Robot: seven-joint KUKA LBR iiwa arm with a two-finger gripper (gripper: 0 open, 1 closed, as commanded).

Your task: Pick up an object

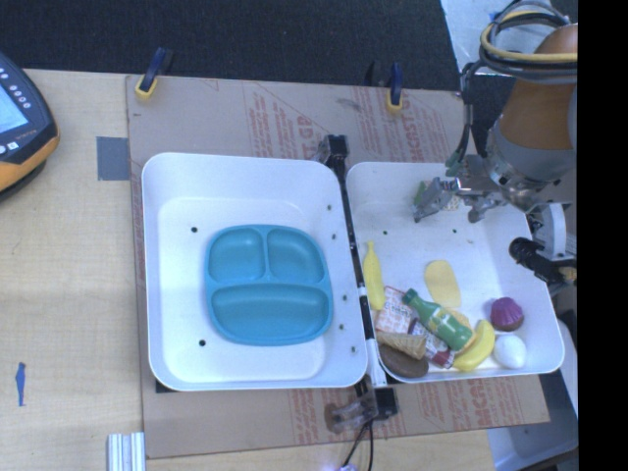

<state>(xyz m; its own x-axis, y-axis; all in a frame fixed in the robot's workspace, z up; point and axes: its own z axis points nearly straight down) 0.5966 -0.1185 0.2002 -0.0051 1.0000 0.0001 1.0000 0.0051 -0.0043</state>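
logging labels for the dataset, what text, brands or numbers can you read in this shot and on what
None can be read.
Cardboard sheet: red print in slanted lines, too blurred to read.
Snack packet: red and white print, too small.
Green bottle: label, too small.
Handheld pendant: screen, unreadable.

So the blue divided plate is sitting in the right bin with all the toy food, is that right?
Not quite: the camera view shows the blue divided plate alone in the left bin. The toy food, like the green bottle, lies in the right bin.
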